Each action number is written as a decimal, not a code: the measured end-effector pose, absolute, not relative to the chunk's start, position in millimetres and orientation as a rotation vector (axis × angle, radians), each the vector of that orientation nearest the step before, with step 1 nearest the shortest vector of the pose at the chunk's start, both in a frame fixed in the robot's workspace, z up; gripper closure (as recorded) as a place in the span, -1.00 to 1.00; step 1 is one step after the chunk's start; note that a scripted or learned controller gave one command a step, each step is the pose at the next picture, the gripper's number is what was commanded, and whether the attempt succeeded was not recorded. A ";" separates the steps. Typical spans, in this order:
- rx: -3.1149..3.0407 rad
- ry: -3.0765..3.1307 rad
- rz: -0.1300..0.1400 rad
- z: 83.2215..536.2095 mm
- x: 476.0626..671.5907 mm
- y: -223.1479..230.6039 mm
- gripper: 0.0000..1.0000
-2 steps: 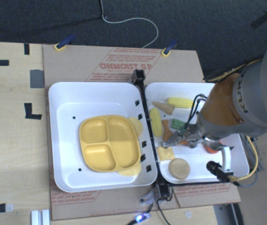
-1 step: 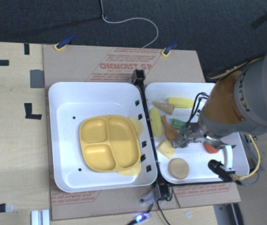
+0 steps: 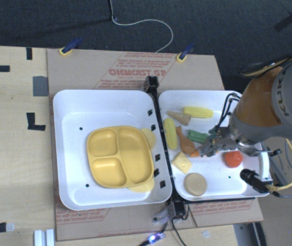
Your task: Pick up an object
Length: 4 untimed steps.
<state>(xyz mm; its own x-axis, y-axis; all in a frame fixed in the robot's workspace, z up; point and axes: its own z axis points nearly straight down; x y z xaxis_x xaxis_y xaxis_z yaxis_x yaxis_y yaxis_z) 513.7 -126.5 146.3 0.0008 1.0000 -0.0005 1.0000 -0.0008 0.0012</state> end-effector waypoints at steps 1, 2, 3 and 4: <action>2.219 2.221 0.002 189.3 517.5 -129.5 1.00; 2.219 2.222 0.001 226.3 517.9 -129.1 1.00; 2.215 2.229 0.000 214.5 556.3 -94.5 1.00; 2.214 2.229 0.002 208.8 599.6 -55.7 1.00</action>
